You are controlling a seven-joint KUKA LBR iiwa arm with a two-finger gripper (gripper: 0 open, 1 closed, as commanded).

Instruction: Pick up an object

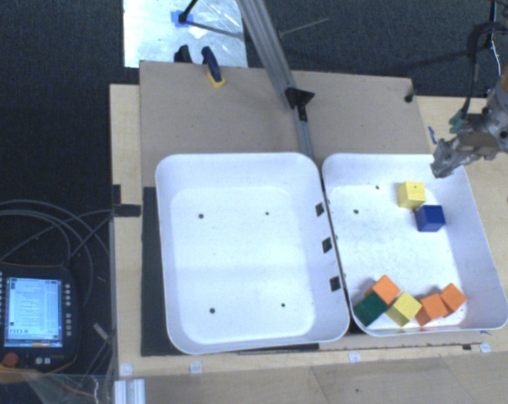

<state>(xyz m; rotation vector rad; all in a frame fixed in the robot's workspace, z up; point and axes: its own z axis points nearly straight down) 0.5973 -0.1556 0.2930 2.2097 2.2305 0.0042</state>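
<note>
The right bin holds several small cubes. A yellow cube and a blue cube sit near its far right side. At its near edge a cluster lies together: a green cube, an orange cube, a yellow cube and two more orange cubes. My gripper hangs over the bin's far right rim, right of and above the yellow cube, with nothing seen between its fingers.
The left bin lies beside the right one. A slanted metal pole crosses the back of the bench. A teach pendant with cables lies at the far left, off the bench.
</note>
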